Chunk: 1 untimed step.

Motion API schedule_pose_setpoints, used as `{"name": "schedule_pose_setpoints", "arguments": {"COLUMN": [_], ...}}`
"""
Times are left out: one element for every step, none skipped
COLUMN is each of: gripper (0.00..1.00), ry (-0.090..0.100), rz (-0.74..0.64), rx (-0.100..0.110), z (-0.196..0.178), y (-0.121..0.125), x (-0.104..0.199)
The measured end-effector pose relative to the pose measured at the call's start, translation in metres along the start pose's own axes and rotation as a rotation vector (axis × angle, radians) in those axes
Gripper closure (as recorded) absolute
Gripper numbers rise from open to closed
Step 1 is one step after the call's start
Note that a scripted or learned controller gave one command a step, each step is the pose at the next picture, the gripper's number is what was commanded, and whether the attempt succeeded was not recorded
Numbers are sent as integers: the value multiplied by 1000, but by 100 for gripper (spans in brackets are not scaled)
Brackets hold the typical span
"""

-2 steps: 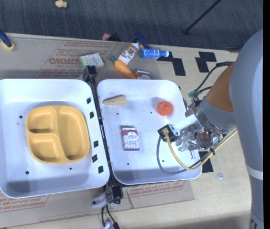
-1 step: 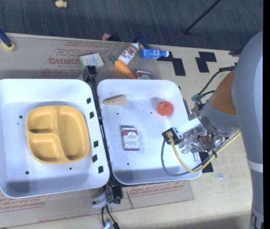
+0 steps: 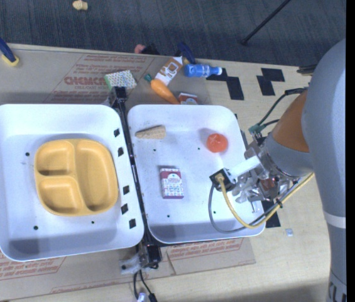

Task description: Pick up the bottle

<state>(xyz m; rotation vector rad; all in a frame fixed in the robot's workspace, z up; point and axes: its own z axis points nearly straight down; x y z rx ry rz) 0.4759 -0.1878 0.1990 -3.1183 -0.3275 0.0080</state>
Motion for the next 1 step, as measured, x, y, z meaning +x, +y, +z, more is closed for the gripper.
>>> {"name": "schedule_pose_setpoints", "arguments": {"gripper": [100], "ry": [2], "rz": [-22], "rx": [-2], "z": [-9], "y": [-8], "x": [2]}}
